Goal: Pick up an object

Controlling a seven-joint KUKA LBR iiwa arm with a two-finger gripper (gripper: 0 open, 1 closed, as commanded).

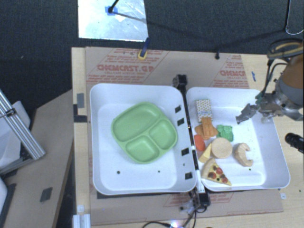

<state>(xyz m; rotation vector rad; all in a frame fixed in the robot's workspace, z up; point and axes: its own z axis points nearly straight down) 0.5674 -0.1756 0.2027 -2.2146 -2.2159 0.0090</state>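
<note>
Over right bin (pixel 273 141), gripper (pixel 254 112) hovering, arm slanted

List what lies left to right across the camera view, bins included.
Left bin → green divided plate → right bin holding the pizza slice → round wooden disc → tan curved piece → gripper.

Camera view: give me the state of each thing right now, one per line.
Claw: over the right bin's far right side, nothing visibly between its fingers.
Green plate: flat in the left bin, compartments bare.
Pizza slice: flat, near edge of right bin.
Round wooden disc: lying flat, touching its neighbours.
Green toy: resting beside the disc.
Patterned block: lying at the pile's far end.
</note>
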